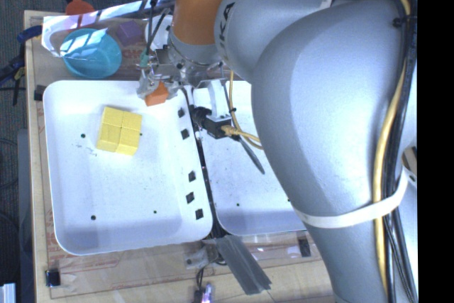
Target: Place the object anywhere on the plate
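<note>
1. orange object (156, 94), small and blocky, sits at the top right corner of the left bin (106, 223), right under the gripper (150, 81).
2. gripper hangs over that corner, at the far edge of the bin; the orange object shows at its tip, touching or just below the metal parts. whether it sits between the jaws cannot be told from this angle.
3. jaw state: cannot tell, the wrist hardware crowds the tip.
4. yellow block (119, 130), made of four squares, lies flat on the left bin's floor, left of and nearer the camera than the gripper, well apart from the orange object.
5. arm (312, 81), grey with an orange band (202, 3), covers most of the right bin (248, 216); a bare strip of that bin's floor shows near the divider.
6. blue bowl (92, 54) sits outside the bins, beyond the left bin's far edge, left of the gripper.
7. black cable with a yellow connector (220, 128) hangs over the seam between the bins.
</note>
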You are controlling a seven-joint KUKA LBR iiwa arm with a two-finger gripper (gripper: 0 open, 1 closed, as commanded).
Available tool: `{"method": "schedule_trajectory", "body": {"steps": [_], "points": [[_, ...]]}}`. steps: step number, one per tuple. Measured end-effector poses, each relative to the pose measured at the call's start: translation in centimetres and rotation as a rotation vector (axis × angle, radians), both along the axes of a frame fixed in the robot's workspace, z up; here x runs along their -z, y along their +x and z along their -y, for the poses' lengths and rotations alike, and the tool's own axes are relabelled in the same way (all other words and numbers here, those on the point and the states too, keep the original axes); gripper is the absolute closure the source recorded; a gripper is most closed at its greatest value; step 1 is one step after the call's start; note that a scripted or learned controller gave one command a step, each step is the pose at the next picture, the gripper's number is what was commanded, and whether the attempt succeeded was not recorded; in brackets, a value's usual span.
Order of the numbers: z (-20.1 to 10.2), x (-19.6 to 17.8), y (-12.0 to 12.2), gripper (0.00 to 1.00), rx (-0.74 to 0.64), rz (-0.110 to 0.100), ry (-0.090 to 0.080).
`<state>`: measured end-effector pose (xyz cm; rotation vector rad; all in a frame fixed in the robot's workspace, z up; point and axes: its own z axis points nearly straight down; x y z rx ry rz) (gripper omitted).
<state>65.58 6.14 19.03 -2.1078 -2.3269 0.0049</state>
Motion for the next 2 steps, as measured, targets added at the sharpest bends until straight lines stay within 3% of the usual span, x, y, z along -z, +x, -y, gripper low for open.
{"method": "schedule_trajectory", "body": {"steps": [1,2], "points": [[-9.4,-0.7,-2.2,1.00,0.025,-0.001,0.000],[-5.9,6.5,-0.2,1.00,0.133,0.001,0.001]]}}
